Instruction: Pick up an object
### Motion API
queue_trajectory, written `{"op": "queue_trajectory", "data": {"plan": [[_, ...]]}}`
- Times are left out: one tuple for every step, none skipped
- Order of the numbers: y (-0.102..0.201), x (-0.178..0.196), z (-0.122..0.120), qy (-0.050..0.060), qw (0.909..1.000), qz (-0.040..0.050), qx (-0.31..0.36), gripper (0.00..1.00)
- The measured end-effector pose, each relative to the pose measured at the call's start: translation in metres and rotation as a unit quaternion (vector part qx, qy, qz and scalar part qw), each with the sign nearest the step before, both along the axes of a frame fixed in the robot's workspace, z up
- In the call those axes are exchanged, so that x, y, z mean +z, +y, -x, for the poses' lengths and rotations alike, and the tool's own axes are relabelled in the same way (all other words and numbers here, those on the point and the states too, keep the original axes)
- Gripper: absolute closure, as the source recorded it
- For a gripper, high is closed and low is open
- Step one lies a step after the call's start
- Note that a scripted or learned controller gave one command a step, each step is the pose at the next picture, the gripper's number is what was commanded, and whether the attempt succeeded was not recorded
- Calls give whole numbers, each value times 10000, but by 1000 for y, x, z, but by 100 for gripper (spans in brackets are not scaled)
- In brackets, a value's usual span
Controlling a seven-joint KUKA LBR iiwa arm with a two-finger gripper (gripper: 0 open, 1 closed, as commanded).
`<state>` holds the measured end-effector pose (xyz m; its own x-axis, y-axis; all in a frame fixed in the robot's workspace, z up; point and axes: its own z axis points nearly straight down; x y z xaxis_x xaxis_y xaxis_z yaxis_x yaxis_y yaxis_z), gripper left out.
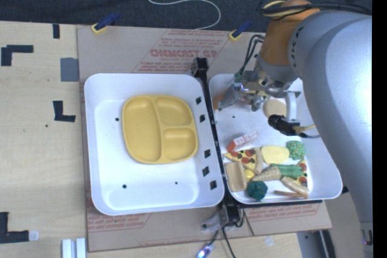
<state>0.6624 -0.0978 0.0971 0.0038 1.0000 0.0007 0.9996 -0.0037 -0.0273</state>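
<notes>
- Starting at the left, the left bin point(103, 130) holds a yellow divided plate point(160, 129) lying flat near its middle, well apart from the arm; nothing else in that bin looks like a candidate for picking.
- Moving across the black clips along the divide point(208, 124), the right bin point(329, 181) carries the task's things: a heap of toy food point(269, 166) crowded into its near end, touching one another.
- Within that heap I can make out a small red-and-white packet point(243, 141), a pizza slice point(242, 157), a pale yellow piece point(274, 154), green broccoli pieces point(295, 149) and a dark green lump point(256, 190) at the near rim; the rest is too jumbled to name.
- Above the far part of that bin hangs the gripper point(233, 96), pointing toward the divide, apart from the heap and with nothing visible between its fingers.
- Whether the jaws are spread or pressed together I cannot tell; the metal parts blur together there.
- My reading of the step: the approach, before any grasp, since the tool sits over bare bin floor.
- The next move would call for shifting toward the near end, over the heap, then descending onto one piece; the packet on the heap's edge looks easiest to isolate, while the packed pieces risk a slipped or double grab.
</notes>
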Motion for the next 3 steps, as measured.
{"op": "queue_trajectory", "data": {"plan": [[1, -17, 2, 57, 10000, -9, -8, 0], [0, -15, 2, 42, 10000, -1, -7, 0], [-7, 100, -8, -195, 9998, 18, 24, 0]]}}
